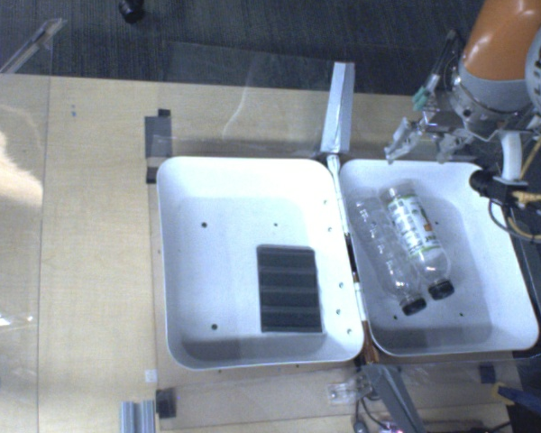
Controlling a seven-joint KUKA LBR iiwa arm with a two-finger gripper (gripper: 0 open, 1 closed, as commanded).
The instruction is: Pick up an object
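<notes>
Gripper (426,140) open, empty, above right bin's (509,327) far rim; two bottles (406,242) inside; black block (288,289) in left bin (198,269).

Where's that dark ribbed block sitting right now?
In the camera view, the dark ribbed block lies flat in the left white bin, toward its near right corner, across the divider from the two clear bottles in the right bin.

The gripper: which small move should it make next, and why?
Probably a short move toward the near side and down. The gripper hangs open over the far rim of the right bin, holding nothing. The two clear bottles lie side by side nearer the bin's middle, black caps toward the near edge.
</notes>
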